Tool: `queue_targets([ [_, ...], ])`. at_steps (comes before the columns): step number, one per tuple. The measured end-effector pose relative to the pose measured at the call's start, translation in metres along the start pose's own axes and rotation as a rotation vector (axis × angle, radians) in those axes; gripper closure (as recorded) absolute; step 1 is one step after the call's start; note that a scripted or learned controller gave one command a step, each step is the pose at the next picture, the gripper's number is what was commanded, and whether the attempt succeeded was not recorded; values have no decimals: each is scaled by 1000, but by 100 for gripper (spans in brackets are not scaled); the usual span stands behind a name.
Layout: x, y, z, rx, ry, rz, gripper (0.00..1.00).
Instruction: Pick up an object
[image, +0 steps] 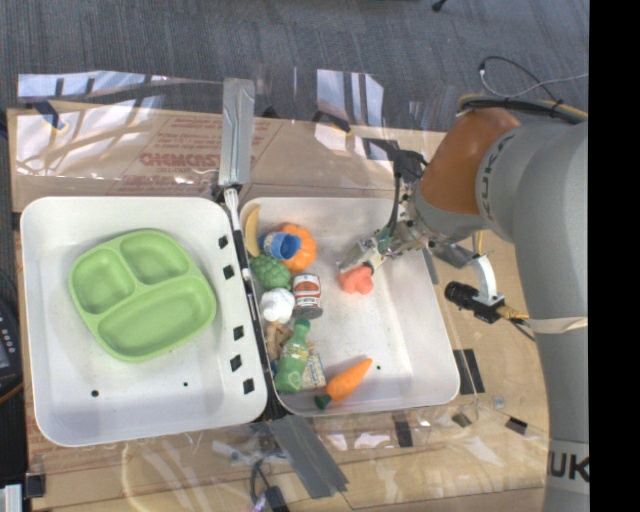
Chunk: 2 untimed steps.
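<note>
My gripper (368, 256) hangs low over the middle of the right bin (420, 340), reaching in from the right. A salmon-pink toy (357, 281) lies on the bin floor right under its tip, touching or nearly touching it. Along the bin's left side lie a banana (250, 221), an orange and blue toy (291, 245), a green broccoli-like piece (268, 272), a small can (307, 296), a white lump (277, 304) and a green bottle (292, 362). A toy carrot (346, 380) lies near the front wall.
The left bin (50, 380) holds a green divided plate (143, 293). A hinged divider (240, 300) runs between the bins. The arm's grey body and orange band (470, 160) cover the right bin's far right corner. Cables (480, 300) trail by the right rim.
</note>
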<state>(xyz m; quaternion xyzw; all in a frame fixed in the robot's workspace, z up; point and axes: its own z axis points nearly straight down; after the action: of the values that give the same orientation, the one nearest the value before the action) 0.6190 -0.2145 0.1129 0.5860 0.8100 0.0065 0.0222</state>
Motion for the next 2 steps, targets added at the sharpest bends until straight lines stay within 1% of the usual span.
queue_targets([
  [1, -10, 40, -58, 36, 24, 104, 0],
  [2, -8, 34, -8, 19, 13, 108, 0],
])
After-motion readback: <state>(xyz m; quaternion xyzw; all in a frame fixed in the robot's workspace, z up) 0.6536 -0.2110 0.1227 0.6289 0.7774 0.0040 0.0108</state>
